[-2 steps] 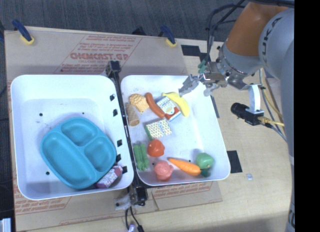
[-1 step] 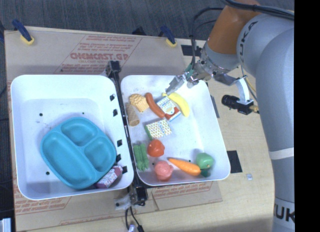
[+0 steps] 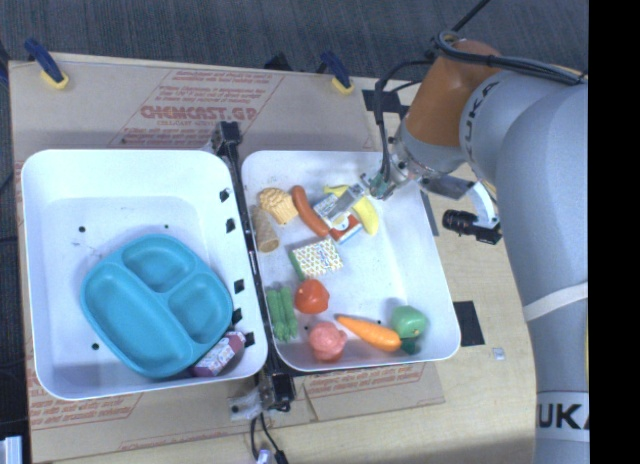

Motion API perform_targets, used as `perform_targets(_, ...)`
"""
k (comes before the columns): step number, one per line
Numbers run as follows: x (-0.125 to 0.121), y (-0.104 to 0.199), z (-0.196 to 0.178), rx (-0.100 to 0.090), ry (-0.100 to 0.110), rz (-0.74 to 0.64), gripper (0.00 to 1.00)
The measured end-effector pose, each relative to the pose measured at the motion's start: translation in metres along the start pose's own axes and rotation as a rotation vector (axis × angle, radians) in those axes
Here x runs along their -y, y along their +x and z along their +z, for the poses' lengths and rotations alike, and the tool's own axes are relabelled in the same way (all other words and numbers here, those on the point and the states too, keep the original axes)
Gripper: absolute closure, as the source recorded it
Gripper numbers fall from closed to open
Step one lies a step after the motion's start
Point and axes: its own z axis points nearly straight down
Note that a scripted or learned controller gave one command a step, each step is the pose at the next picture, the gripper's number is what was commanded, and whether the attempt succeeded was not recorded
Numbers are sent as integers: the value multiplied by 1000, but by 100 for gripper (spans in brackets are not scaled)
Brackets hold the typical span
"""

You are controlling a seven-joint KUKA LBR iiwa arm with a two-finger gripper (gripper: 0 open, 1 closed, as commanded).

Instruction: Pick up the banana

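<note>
The banana (image 3: 367, 215) is small and yellow and lies in the upper right part of the right bin (image 3: 432, 282), next to a red and white packet (image 3: 343, 224). My gripper (image 3: 374, 190) reaches in from the right and sits low, right over the banana's upper end, touching or nearly touching it. The gripper's tip hides part of the banana.
The right bin also holds a bread piece (image 3: 275, 204), a sausage (image 3: 308, 210), a checkered box (image 3: 318, 257), a red tomato (image 3: 312, 296), a green vegetable (image 3: 281, 312), a pink fruit (image 3: 326, 342), a carrot (image 3: 368, 332) and a green pepper (image 3: 408, 322). A blue divided plate (image 3: 155, 302) lies in the left bin (image 3: 40, 252).
</note>
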Motion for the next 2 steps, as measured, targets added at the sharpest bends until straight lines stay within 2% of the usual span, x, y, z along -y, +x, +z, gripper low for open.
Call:
perform_targets(1, -1, -2, -12, 7, -2, -4, 100)
perform_targets(2, -41, 59, -59, -3, 8, 118, 100)
